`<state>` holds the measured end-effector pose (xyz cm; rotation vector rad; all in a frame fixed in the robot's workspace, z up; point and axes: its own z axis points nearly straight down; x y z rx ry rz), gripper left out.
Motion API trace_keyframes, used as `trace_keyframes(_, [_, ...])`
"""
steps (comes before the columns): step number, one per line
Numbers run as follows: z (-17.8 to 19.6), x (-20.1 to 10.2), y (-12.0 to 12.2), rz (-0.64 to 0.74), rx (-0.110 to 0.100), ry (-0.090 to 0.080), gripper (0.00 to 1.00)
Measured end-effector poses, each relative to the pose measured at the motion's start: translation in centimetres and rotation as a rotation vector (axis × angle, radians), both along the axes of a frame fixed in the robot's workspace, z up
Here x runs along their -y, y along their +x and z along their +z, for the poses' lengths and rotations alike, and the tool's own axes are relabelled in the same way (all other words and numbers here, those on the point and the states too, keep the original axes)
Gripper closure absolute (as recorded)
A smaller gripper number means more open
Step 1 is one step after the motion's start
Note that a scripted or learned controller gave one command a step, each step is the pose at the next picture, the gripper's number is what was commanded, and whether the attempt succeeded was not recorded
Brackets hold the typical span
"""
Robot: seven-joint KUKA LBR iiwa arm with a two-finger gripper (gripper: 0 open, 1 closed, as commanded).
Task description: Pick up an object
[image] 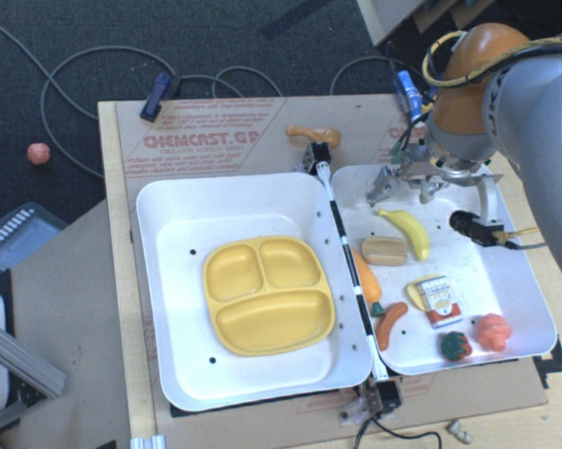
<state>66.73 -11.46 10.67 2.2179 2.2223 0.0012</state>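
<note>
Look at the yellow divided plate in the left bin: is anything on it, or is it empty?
Empty. All three compartments of the yellow plate show bare yellow, and it lies flat in the left bin.

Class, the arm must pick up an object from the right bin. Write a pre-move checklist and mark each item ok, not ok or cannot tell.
1. Objects lie in the right bin: ok.
2. Banana near the tool and unobstructed from above: ok.
3. Tool empty: cannot tell.
4. Banana apart from the bread: cannot tell, they look close.
5. Yellow tray in the left bin, out of the way: ok.
6. Carrot lies by the divider, hard to grasp: not ok.
</note>
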Motion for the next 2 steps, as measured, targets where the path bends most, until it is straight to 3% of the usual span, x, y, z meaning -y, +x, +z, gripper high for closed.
trace_keyframes(1, [-2.2, 0.7, -3.4, -0.003, -0.004, 0.001, 0.0])
trace_keyframes(2, [-1.2, 0.6, -3.3, -0.003, -0.001, 0.001, 1.0])
